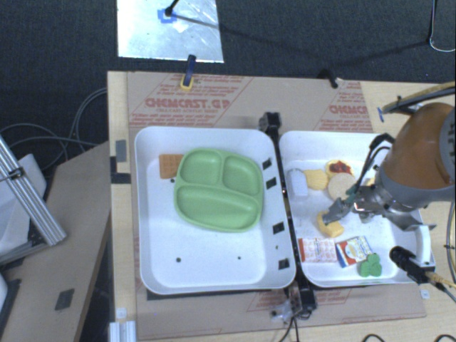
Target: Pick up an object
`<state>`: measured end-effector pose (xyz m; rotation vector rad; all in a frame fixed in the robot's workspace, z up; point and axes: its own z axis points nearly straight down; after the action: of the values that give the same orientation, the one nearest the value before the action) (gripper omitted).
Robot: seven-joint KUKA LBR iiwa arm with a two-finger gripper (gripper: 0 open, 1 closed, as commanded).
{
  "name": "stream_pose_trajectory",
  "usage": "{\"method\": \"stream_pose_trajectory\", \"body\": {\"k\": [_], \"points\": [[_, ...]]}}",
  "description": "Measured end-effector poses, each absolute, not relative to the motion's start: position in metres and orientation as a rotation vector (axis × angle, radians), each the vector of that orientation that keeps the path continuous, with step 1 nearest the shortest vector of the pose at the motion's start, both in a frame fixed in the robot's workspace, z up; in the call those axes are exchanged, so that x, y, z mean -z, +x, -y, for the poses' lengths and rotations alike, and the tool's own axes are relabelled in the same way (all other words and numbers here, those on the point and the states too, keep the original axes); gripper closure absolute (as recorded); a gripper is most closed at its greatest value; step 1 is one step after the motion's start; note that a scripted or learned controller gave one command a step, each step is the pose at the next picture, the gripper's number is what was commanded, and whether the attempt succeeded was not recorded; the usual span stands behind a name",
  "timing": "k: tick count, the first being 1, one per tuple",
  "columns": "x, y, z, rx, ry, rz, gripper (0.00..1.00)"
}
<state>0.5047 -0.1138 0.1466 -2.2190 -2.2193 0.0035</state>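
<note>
Hiding hand (340,211) fingertips: arm (420,159).

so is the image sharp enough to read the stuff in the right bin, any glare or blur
Camera view: soft overall, so the packets in the right bin show colours but no legible print; the metal sheet above the bench glares bright; the arm looks slightly blurred and the hand is hard to make out over the yellow food piece.

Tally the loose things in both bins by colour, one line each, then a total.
Green: 2, the divided plate and a small green piece
Orange-brown: 1
Yellow or cream: 3
White: 1
Red and white packets: 2
Total: 9
</note>
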Motion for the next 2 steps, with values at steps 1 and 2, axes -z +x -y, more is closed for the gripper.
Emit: {"method": "stream_pose_trajectory", "body": {"k": [1,2], "points": [[-0.100,0.497,0.109,-0.002,-2.218,2.220,0.00],[-0.084,0.497,0.109,0.000,-2.219,2.222,0.00]]}}
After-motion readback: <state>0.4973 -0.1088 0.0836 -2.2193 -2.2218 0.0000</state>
